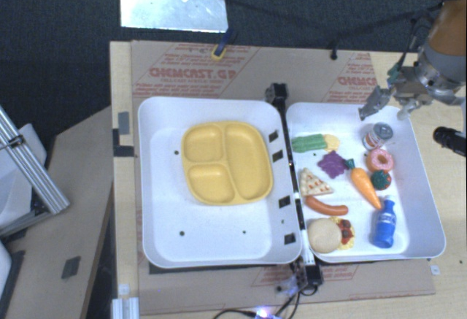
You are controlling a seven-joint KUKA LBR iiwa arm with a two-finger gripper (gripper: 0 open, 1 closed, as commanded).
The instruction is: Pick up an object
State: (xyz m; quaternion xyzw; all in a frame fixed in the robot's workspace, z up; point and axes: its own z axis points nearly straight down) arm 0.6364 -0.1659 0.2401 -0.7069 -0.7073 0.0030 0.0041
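Bun [324, 235], round and tan, lies nearest me in the right bin [423, 186], crowded with toy food for picking. I list the left bin [157, 186], holding a yellow divided plate [226, 163]; carrot [365, 187]; blue bottle [384, 223]; pink donut [380, 160]. My pincer [387, 101] hovers spread, holding nothing, above a small can [376, 135].
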